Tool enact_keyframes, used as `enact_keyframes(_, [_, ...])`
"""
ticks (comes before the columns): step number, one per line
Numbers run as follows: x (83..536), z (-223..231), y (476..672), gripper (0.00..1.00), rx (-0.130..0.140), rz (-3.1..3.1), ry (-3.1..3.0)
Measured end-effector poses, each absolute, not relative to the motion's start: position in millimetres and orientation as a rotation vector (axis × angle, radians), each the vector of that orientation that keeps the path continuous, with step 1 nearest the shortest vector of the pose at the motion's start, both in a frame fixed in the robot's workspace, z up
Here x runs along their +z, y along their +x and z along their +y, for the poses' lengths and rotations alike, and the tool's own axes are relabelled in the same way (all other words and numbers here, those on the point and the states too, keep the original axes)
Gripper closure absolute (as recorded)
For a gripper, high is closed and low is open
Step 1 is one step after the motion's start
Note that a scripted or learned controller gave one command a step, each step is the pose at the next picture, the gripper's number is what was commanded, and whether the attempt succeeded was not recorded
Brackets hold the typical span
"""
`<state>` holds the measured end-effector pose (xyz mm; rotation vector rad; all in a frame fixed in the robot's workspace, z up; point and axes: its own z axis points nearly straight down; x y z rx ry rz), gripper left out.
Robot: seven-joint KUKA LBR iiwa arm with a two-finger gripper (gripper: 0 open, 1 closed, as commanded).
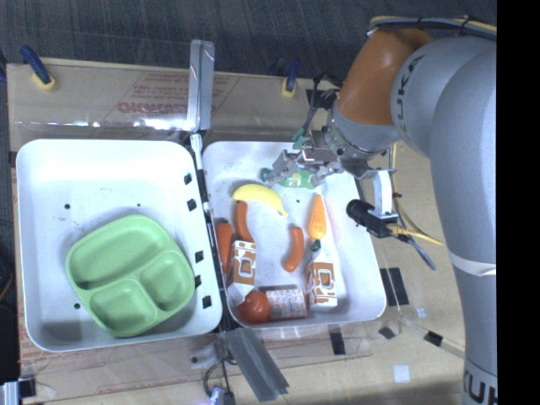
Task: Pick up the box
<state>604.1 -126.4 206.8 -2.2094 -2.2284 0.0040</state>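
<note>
White-and-orange cardboard box (324, 283) lies flat near the right bin's (371, 304) front edge, beside a can (285, 303). Judged light, stiff, slightly slick; grip across its long sides. Gripper (297, 165) hovers at the bin's back edge; finger opening cannot be told.

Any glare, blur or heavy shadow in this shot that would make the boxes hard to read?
Camera view: lighting is even but soft, so print on the boxes is blurred; the left bin looks washed out in white, with mild shadow under the green tray; the gripper is small and indistinct against the right bin.
</note>
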Motion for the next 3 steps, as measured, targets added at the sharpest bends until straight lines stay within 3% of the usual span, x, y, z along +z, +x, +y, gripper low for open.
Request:
enact_keyframes(1, [216.5,-125.3,604.6,1.0,0.006,-2.233,-2.202])
enact_keyframes(2, [91.0,-144.6,559.6,1.0,0.004,-2.065,-2.363])
enact_keyframes(3, [283.9,-195.2,499.6,1.0,0.001,-1.811,-2.567])
